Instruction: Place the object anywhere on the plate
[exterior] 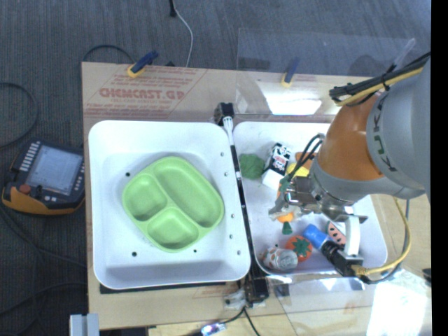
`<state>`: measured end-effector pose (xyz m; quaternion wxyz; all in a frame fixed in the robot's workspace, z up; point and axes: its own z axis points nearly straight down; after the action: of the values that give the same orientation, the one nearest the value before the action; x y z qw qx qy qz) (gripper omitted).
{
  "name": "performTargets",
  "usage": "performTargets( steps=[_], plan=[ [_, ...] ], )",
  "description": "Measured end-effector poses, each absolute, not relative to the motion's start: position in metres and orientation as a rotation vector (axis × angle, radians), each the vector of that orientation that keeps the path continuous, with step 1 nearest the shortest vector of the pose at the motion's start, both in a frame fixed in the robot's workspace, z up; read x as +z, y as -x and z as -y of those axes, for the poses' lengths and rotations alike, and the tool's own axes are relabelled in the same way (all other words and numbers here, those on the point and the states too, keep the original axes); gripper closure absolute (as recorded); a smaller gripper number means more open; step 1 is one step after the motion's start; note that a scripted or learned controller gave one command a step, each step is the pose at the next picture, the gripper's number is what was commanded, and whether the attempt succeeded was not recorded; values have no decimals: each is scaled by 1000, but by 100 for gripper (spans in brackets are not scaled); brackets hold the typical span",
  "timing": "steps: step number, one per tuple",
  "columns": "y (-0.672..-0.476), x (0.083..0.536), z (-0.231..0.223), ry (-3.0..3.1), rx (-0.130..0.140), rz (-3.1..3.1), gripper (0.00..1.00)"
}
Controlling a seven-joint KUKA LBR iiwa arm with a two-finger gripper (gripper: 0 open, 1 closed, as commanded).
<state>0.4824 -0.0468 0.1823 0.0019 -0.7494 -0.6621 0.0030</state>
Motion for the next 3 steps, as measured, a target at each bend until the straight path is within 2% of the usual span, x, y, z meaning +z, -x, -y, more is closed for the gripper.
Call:
performTargets(
  steps=[1,2,3],
  plan=[
    [-499,182,-29,2036,7,2390,100],
    [-499,182,-28,2036,7,2390,0],
    [-499,191,-28,2035,12,2390,100]
  ],
)
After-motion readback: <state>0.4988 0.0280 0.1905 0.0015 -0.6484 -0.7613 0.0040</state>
